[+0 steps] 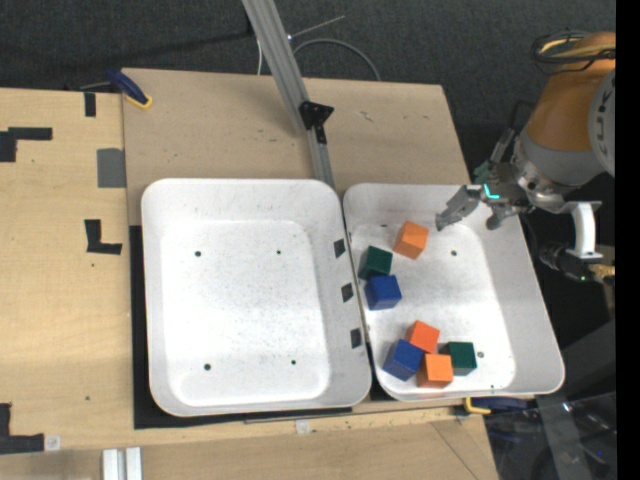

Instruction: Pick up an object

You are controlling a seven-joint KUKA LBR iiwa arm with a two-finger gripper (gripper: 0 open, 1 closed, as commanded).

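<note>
A: What sits in the two bins?

B: The left bin (245,293) shows bare white floor with a few dark specks. The right bin (520,278) carries seven cubes. At its far end an orange cube (411,239) lies alone. Just left and nearer, a green cube (376,261) touches a blue cube (383,291), both close to the wall shared with the left bin.

A: And the near end?

B: A tight cluster there: a second orange cube (424,335), a larger blue cube (404,359) to its left, a third orange cube (437,369) nearest the rim, and a dark green cube (461,357) on the right, all touching or nearly so.

A: Where is the claw?

B: The claw (466,211) hangs over the far right part of the right bin, right of the lone orange cube and apart from it. Its two fingers are spread, with nothing between them.

A: Anything hard to read?

B: The arm (570,118) is cut off at the right edge. Whether the fingertips touch the bin floor I cannot tell. A grey metal bar (285,58) crosses the worktop (200,128) at a slant and ends at the far rim between the bins.
</note>
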